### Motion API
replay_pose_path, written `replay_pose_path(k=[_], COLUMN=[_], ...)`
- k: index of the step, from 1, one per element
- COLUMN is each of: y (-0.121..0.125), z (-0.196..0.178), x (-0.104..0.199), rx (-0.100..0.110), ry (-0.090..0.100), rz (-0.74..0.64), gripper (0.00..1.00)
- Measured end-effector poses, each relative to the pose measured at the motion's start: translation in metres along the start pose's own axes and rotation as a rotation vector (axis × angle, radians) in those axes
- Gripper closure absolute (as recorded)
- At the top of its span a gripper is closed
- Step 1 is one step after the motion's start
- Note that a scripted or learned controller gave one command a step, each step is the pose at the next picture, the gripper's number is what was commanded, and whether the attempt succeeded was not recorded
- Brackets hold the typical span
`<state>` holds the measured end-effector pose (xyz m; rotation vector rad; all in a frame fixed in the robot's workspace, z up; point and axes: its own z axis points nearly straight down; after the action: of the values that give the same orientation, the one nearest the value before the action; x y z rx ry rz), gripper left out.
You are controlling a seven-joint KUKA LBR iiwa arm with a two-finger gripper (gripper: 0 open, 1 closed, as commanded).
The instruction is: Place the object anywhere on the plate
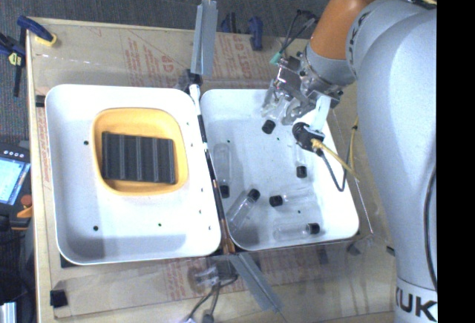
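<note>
A: Over the far end of the right bin [341,229], what does the gripper [278,110] look like?

B: It is a cluster of shiny metal parts and cables hanging below a smooth grey arm [393,91] with a glossy orange band [338,13]. A small clear vial with a black cap [268,125] sits right at the fingertips. I cannot tell whether the fingers are spread or closed, or whether they grip it.

A: What lies in the bin near the fingers?

B: Several clear plastic vials with black caps on the smooth white floor. Toward the camera from the fingers lies one with its cap up [242,204], just beside another short one [276,200]. Further toward the camera, one lies by the near wall [295,229]. A small dark cap [301,171] sits between these and the fingers.

A: And the plate?

B: Well to the left of the fingers, in the left bin [67,225]. The plate [141,121] is a yellow-orange rounded rectangle with a raised rim, and its centre is a dark ribbed panel of parallel grooves.

A: What is under the bins?

B: A flat wooden bench [111,54], pale with red printing.
</note>
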<state>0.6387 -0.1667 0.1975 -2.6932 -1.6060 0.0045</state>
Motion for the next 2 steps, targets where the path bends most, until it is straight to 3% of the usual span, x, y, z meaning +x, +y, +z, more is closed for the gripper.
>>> replay_pose_path(k=[2], y=[-0.048], z=[-0.014], x=[0.093], rx=[0.003], ry=[-0.003], rz=[-0.352], gripper=[1.0])
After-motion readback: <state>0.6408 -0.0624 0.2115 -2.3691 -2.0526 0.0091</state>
